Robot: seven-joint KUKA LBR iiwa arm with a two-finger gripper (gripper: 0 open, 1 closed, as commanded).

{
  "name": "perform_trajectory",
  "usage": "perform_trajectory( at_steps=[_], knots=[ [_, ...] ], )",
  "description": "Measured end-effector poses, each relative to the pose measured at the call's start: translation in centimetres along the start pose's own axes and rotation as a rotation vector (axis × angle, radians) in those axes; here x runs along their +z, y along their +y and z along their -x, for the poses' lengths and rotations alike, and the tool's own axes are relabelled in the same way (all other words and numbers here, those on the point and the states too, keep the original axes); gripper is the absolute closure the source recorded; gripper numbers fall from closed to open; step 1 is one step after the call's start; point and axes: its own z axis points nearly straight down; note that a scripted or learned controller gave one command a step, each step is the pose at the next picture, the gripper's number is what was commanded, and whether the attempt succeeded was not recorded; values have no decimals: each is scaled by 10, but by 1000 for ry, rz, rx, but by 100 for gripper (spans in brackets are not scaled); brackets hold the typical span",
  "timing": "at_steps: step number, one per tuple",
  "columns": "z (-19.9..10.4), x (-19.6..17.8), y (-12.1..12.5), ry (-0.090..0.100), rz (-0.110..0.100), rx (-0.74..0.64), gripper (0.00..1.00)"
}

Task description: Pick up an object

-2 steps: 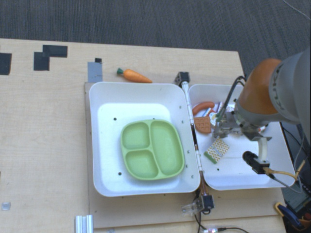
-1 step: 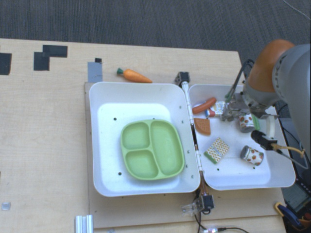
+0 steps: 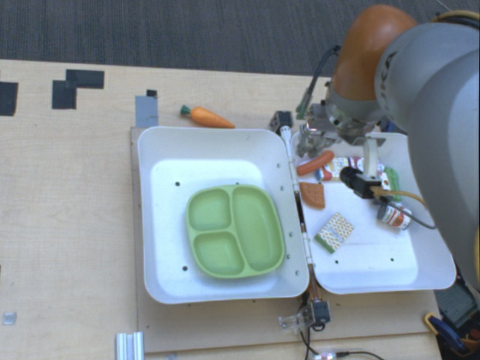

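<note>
Sausage [image 3: 315, 163] is seen just below the pincer [image 3: 311, 137], at the right bin's [image 3: 420, 265] left rim — cramped there; open floor lies farther down. Pincer's spread cannot be told.

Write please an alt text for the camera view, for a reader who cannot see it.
A grey robot arm reaches from the right over the right white bin, near a toy sausage, an orange wedge, a checkered packet and a small can. The left white bin holds a green divided plate; a toy carrot lies on the bench behind it.
</note>
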Motion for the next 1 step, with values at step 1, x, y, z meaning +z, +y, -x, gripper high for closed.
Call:
perform_trajectory(
  at_steps=[1],
  knots=[
    [53,0,22,-3,-1,3,100]
  ],
)
